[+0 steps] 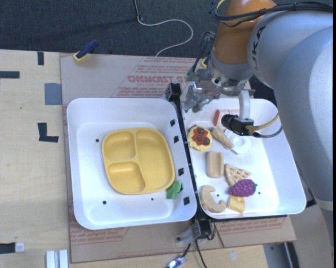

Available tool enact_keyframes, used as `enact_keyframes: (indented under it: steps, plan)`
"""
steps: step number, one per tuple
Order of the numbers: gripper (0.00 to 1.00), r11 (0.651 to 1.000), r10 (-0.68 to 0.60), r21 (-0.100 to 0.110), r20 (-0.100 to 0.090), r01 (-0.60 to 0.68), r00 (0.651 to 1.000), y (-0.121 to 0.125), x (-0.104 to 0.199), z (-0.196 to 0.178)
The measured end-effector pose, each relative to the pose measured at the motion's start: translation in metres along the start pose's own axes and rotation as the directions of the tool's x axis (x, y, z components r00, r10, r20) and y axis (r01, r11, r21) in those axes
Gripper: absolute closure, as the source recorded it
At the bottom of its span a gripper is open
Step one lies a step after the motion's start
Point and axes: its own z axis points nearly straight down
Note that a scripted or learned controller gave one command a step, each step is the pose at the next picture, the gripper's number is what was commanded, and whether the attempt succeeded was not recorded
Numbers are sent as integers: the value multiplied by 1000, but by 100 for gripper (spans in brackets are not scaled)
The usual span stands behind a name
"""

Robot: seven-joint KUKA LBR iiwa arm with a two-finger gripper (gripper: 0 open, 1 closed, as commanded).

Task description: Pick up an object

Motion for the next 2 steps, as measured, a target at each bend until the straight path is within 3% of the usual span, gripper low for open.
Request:
enact_keyframes:
  steps: [1,2]
  plan:
    - [100,1000,0,0,1,0,1000,1,58,3]
    - [100,1000,1,-2,0,-1,1000,11,91,-21]
